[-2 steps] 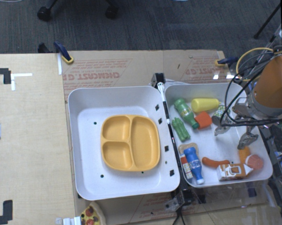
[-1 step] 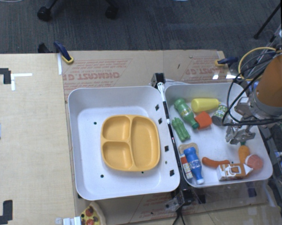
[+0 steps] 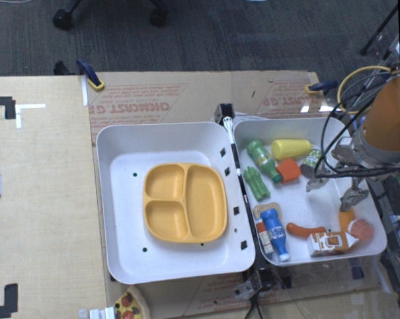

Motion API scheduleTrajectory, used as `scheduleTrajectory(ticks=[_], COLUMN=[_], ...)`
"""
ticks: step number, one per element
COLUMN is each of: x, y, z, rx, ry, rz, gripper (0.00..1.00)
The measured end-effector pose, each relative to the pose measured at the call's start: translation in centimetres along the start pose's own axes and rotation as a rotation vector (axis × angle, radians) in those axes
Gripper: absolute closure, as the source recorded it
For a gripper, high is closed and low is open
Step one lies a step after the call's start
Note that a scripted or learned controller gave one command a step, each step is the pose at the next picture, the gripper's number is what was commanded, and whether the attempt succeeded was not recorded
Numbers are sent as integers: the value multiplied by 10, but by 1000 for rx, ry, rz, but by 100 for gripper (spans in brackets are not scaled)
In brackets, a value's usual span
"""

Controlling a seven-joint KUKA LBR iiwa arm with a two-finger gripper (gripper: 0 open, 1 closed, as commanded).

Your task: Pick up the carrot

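Observation:
The carrot (image 3: 346,219), a short orange piece, lies near the front right of the right bin (image 3: 304,262). My gripper (image 3: 332,190) hovers over that bin, just behind the carrot. Its fingers are spread wide, one fingertip (image 3: 311,184) to the left and the other just above the carrot's top end. Nothing sits between them, so the gripper is open. The arm's orange band (image 3: 389,117) rises at the right edge.
The right bin also holds a green bottle (image 3: 263,159), a yellow item (image 3: 291,147), an orange-red block (image 3: 288,170), a sausage (image 3: 298,230), a blue bottle (image 3: 275,233), a carton (image 3: 329,242) and a reddish slice (image 3: 362,230). A yellow divided plate (image 3: 186,202) lies in the left bin (image 3: 115,192).

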State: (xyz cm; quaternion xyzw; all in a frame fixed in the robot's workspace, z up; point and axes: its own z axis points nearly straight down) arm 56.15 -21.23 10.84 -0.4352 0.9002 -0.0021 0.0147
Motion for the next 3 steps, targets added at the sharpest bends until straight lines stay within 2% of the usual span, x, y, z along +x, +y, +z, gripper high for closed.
scheduleTrajectory(ticks=[1, 2, 3], x=[1, 0, 2], y=[16, 22, 29], z=[6, 9, 15], rx=[7, -6, -33], ry=[-16, -17, -23], rz=[-231, -420, -755], gripper=[0, 0, 0])
